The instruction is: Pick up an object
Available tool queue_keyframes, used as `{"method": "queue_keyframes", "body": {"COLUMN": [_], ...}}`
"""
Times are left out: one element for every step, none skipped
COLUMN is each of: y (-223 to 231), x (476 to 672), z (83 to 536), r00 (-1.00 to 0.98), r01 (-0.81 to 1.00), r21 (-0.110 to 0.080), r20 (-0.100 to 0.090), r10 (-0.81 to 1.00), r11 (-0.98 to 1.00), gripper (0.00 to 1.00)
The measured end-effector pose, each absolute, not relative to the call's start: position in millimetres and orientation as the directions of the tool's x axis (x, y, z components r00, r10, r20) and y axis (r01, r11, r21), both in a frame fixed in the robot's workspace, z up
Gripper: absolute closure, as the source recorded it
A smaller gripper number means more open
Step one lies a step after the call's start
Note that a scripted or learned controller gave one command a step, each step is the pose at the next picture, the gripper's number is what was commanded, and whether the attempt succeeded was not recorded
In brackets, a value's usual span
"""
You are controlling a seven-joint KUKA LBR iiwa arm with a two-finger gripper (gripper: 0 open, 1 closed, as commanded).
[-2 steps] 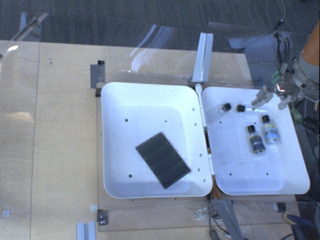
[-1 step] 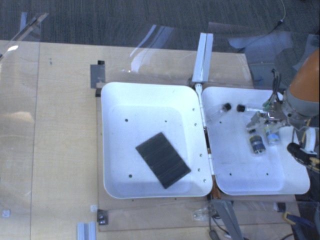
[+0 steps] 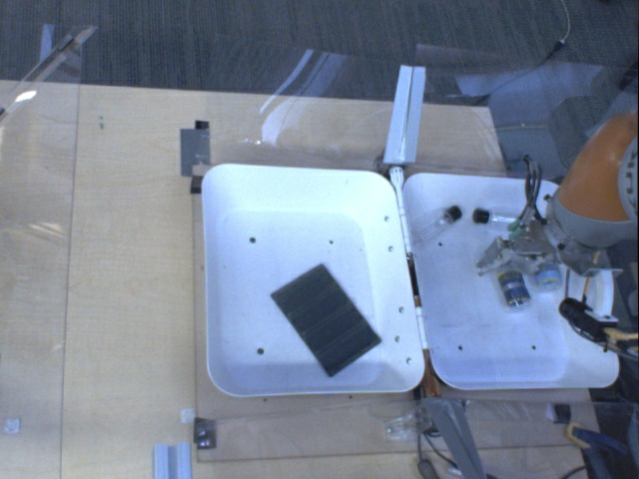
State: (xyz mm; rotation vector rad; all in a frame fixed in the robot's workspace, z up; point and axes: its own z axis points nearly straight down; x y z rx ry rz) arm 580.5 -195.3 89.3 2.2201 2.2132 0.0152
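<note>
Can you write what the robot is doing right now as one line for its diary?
arm: over right bin | gripper: low among small items, grasp unclear | dark pad: flat in left bin, untouched | pick: not yet confirmed

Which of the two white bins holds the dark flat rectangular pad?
The left bin, the one farther from the arm. The dark pad lies flat and askew on its floor, while the right bin holds small loose items under the gripper.
</note>
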Motion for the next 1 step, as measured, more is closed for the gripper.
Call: {"method": "queue_keyframes", "body": {"y": [-196.1], "x": [552.7], "z": [90.1], "r00": [0.001], "r01": [1.0], "r21": [0.016], "r20": [0.003], "r10": [1.0], "r11": [-0.001], "gripper": [0.0]}}
